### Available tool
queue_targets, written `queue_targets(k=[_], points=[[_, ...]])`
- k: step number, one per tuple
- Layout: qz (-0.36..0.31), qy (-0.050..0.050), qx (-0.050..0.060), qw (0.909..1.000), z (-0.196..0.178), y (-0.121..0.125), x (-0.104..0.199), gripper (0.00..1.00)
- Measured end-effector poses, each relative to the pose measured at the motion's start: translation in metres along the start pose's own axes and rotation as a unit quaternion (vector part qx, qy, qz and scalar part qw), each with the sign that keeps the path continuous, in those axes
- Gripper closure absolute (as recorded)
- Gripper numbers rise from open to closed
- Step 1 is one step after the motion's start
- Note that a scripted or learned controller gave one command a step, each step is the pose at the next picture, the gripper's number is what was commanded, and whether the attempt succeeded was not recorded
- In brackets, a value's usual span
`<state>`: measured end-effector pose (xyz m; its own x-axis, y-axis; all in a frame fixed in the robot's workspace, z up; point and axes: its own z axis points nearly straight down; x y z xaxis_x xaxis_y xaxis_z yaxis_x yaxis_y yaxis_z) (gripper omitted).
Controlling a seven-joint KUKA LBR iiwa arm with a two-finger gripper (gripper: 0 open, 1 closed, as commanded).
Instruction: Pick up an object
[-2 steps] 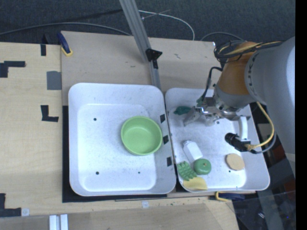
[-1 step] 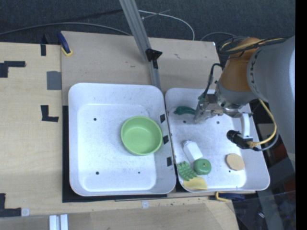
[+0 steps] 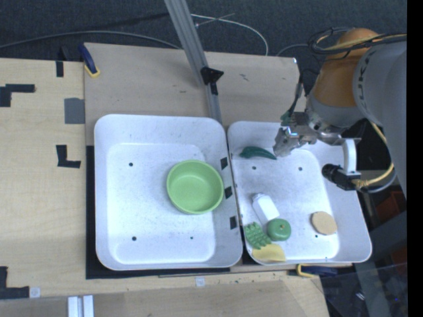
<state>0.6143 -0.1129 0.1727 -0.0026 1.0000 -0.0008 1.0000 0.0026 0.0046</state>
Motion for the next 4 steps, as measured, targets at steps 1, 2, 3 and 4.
queue_targets(k=[1,2,3,4], points=[[0.001,0.0,0.0,1.0,-0.058,0.007,-0.007,1.0],[0.0,0.0,0.0,1.0,-0.111,0.008,-0.007,1.0],[-0.002,0.001,0.003,1.0,-0.11,0.009,0.047,1.0],[-0.002,0.001,0.003,1.0,-0.105,0.012,0.094,1.0]])
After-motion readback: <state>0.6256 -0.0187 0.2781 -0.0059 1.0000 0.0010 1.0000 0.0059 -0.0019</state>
